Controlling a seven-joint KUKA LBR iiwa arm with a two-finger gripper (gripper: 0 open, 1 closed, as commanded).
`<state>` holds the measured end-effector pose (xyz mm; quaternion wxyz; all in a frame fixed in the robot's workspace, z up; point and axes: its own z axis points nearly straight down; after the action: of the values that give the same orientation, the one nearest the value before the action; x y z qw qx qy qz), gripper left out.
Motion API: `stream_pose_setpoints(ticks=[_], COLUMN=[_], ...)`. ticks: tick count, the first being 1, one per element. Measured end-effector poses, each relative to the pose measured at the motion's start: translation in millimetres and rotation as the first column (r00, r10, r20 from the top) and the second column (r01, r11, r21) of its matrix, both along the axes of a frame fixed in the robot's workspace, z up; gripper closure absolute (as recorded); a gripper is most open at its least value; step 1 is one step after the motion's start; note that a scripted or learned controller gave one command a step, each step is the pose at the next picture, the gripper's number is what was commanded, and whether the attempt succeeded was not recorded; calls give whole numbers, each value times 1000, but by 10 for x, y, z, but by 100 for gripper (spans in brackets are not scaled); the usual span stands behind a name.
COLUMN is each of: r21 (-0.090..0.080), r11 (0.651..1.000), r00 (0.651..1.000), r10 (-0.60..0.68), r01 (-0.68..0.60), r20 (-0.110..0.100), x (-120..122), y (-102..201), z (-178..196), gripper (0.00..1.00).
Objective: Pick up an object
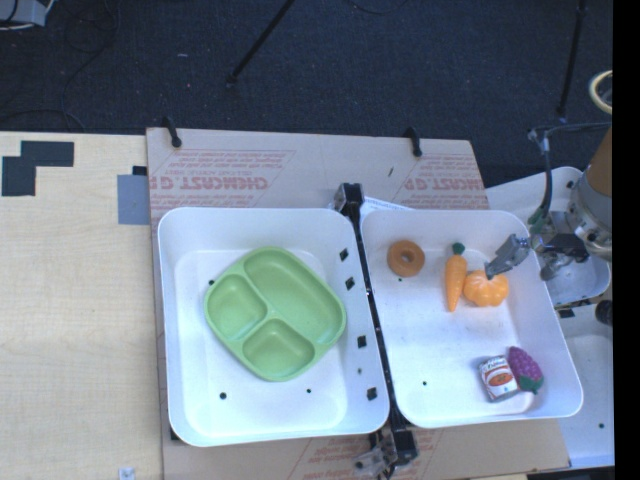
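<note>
Right bin (560, 408): four small toy items plus one can. An orange, roundish toy fruit (486, 290) lies in the upper right part of the bin, touching a toy carrot (455, 280) on its left; the carrot lies roughly upright in the view, green stem end toward the far wall. A brown ring-shaped toy donut (405, 258) sits left of the carrot, apart from it. Near the bin's front right corner, a small can with a red and white label (497, 378) lies just beside a purple, bumpy toy (526, 368), the two touching or nearly so.

Gripper (508, 255) reaches in from the right, over the bin's upper right area. One grey finger slants down to the top edge of the orange fruit. Cannot tell whether the fingers are spread or pressed together, nor whether they pinch anything.

Left bin (180, 388): a light green divided plate (275, 311) with three compartments, lying flat at the centre.

Both bins rest on a cardboard sheet (300, 173) with red print, on the pale wood bench (70, 318).
</note>
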<state>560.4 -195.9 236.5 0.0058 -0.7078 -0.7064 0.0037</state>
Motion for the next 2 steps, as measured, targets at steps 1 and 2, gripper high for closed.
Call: stream_pose_setpoints(ticks=[1, 2], r21=[-3, -1], r11=[1000, 1000], r00=[1000, 1000], r10=[2, 2], r01=[-2, -2], r20=[12, 7], x=[25, 12], y=[0, 7], z=[66, -575], gripper=[0, 0])
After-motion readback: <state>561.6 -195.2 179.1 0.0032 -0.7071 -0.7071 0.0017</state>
